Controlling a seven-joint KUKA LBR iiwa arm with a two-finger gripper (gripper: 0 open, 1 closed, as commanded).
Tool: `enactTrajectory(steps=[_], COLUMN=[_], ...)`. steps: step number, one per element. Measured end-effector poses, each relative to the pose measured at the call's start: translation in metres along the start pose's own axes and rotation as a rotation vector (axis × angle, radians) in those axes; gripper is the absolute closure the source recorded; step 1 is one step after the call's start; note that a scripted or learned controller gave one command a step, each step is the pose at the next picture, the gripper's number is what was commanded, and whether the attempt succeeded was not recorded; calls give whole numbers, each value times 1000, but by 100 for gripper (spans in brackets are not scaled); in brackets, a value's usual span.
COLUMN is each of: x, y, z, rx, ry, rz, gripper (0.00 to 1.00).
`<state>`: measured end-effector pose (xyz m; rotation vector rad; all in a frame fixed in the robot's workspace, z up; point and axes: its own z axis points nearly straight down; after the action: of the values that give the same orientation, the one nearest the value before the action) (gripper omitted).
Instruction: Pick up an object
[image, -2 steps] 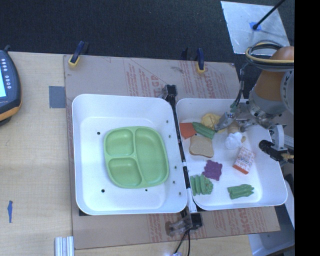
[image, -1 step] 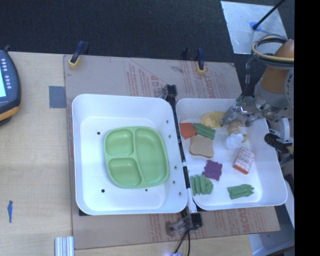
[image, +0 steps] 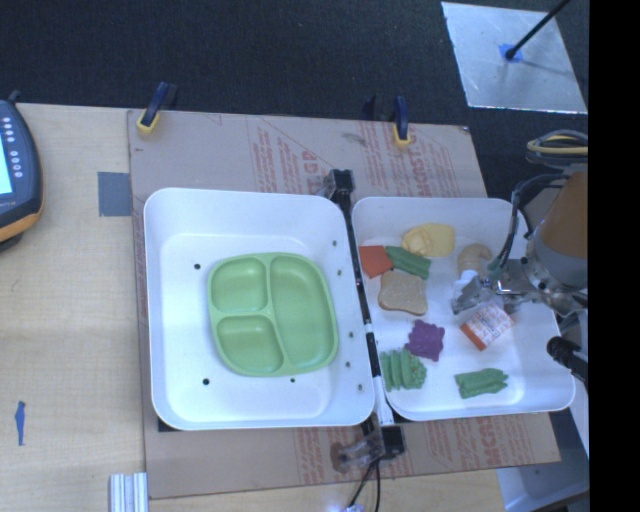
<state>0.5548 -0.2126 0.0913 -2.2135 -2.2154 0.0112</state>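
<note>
Your tool (image: 474, 296) sits low in the right bin (image: 545, 400), and you cannot tell how it is set. The orange-and-white packet (image: 488, 325) lies just below it, the beige roll (image: 473, 258) just above. Crowded so, it may nudge either aside and close on nothing.

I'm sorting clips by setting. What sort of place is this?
Probably a robotics lab bench: two white bins clamped to a board, toy food such as a bread slice, and a control pendant at the left edge.
</note>
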Motion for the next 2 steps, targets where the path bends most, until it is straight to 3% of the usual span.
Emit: enactTrajectory(steps=[1, 2], x=[1, 20], y=[89, 102], z=[-3, -3], rx=[-18, -13], ry=[-4, -3], rz=[-6, -5], gripper=[0, 0])
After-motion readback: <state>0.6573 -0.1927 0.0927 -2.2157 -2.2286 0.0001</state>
